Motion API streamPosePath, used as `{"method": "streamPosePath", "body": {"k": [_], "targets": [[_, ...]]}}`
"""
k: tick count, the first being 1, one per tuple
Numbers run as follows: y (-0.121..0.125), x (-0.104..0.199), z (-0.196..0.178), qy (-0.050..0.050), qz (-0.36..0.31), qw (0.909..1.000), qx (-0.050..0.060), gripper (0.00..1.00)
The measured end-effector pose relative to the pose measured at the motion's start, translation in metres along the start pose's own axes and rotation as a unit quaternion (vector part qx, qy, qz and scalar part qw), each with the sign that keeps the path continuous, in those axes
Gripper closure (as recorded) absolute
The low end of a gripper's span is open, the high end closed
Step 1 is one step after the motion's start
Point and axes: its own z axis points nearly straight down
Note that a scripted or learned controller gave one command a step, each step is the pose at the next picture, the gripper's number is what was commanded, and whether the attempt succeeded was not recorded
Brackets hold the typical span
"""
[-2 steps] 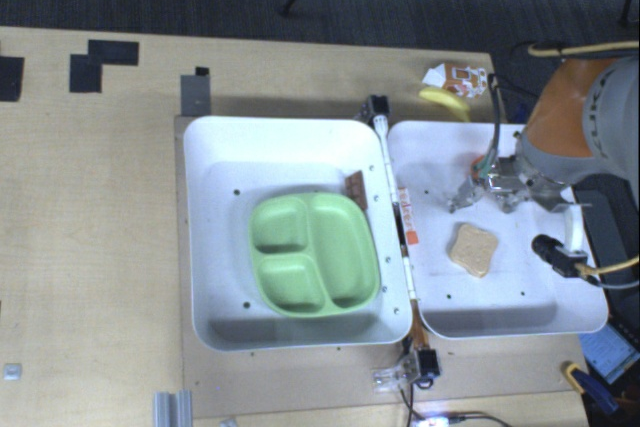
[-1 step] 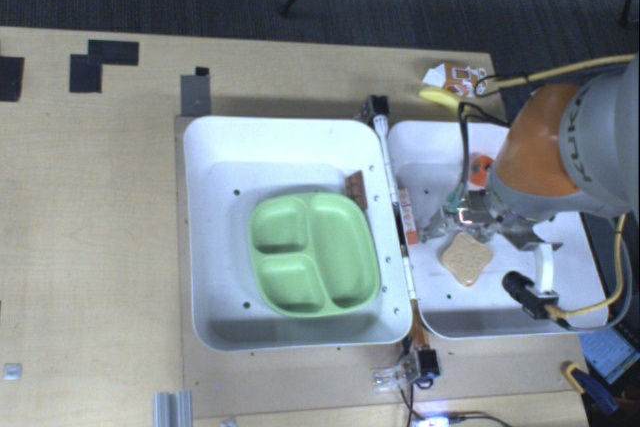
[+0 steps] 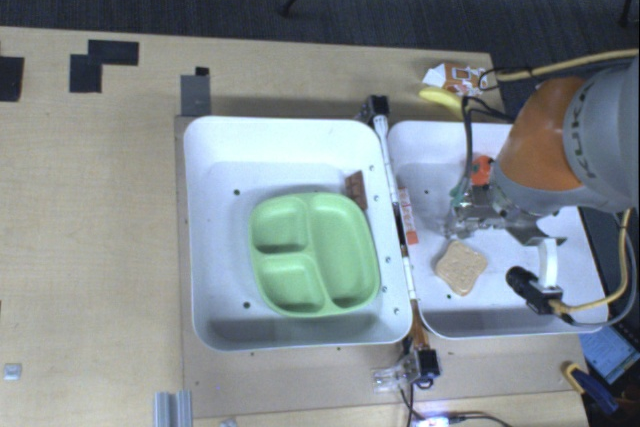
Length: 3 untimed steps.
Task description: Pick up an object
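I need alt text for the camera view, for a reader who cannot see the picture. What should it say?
A grey robot arm with an orange band reaches from the right into the right white bin, its gripper just above a tan, bread-like object. The left white bin holds a green divided plate. Both bins sit side by side on a light wooden bench.

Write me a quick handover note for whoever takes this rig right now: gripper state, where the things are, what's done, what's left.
Gripper: low over the right white bin, just above the tan toast-shaped piece; whether it is open or shut cannot be told from this view, and nothing is seen held.
Tan toast-shaped piece: lying on the floor of the right bin, toward its front.
Green three-compartment plastic tray: lying flat in the left white bin, with a small brown item at its far right corner.
Done: arm is positioned over the right bin.
Left: grasp an object and lift it; no pick is confirmed yet.
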Motion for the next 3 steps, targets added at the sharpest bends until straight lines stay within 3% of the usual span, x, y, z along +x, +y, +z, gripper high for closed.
{"method": "streamPosePath", "body": {"k": [1,2,3], "targets": [[0.021,-0.095,-0.028,-0.001,0.002,1.0,0.004,1.0],[0.021,-0.094,-0.028,0.0,0.002,1.0,0.005,0.0],[-0.025,-0.044,0.01,-0.001,0.002,1.0,0.0,0.0]]}}
